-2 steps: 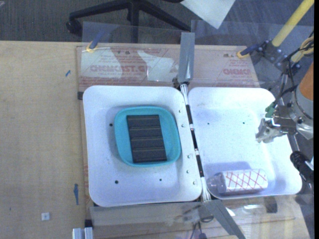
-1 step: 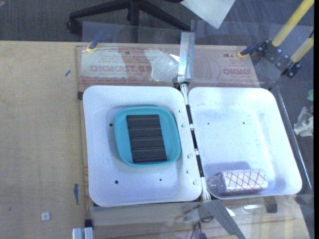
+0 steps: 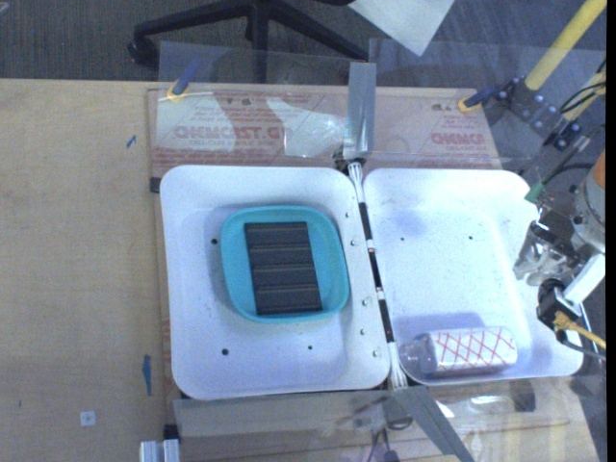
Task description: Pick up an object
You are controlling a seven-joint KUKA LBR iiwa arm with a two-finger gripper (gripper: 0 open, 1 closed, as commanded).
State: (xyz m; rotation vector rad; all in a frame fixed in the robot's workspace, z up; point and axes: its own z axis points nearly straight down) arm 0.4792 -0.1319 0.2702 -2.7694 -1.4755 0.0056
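One red-checked roll (image 3: 469, 348) lies on its side at the near edge of the right bin (image 3: 452, 229). The gripper (image 3: 544, 258) hovers at that bin's right rim; its finger state cannot be told. It should descend squarely across the roll's narrow width. The left bin (image 3: 192, 354) holds one teal dish (image 3: 234, 287) bearing one dark grooved block (image 3: 282, 268).

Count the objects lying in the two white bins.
2. A teal tray with a dark ribbed insert lies in the middle of the left bin. A white roll with a red crosshatch pattern lies along the near edge of the right bin.
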